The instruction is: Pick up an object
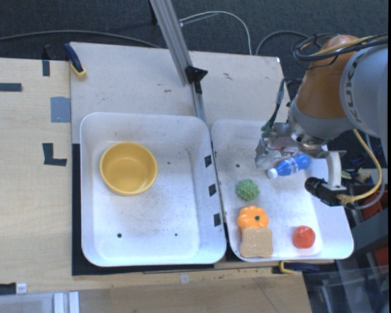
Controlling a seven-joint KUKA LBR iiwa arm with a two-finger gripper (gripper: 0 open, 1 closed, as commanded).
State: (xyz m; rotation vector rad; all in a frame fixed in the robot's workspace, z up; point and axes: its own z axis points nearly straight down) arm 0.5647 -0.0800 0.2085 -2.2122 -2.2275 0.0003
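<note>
The blue bottle (288, 167) lies on its side in the upper part of the right bin (332, 240), its white cap pointing left and down. The gripper (277, 154) sits right over the bottle's cap end, low in the bin, with the bottle's blue body sticking out to the right from beneath it. Whether the bottle is truly between the jaws cannot be told from this slanted view, and neither can the spread of the jaws; the metal parts of the tool hide the contact.

Judging by this, the step in hand is the grasp itself: the arm (332, 83) is down at the object and either closing on it or about to. The next move calls for a firm closure across the bottle's narrow width and then a straight lift; a round bottle lying flat could roll or slip out if caught near the cap.

Below the bottle, well apart from it, lie a green ball (247, 190), an orange pumpkin-like toy (253, 218) touching a slice of bread (256, 243), and a red tomato (304, 237) near the bin's lower right corner. The left bin (91, 240) holds a yellow bowl (128, 168).
</note>
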